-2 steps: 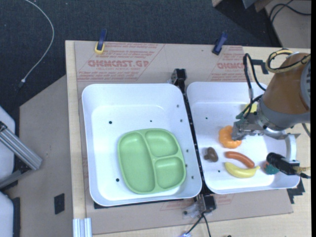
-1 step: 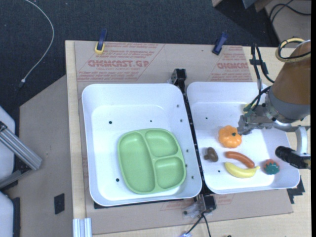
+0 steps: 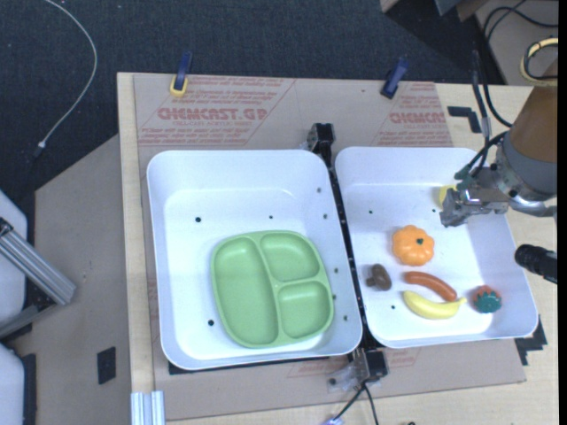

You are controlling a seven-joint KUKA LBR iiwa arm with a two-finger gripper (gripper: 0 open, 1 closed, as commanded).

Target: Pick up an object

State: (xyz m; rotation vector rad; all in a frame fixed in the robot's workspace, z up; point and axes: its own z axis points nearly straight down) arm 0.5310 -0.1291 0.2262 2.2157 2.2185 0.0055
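Orange and round, the toy pumpkin point(image 3: 413, 244) sits mid-way in the right bin point(image 3: 383, 173), just below-left of the jaws point(image 3: 461, 206), whose state I cannot tell; best to centre squarely above it before descending.

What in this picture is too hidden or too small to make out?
- Pincer, camera view: small and dark, so its tips blur together.
- Yellow thing at the back of the right bin: mostly covered by the pincer, so its kind is unclear.
- Arm: cut off by the right edge.
- Small brown lump beside the pumpkin: too small to name.
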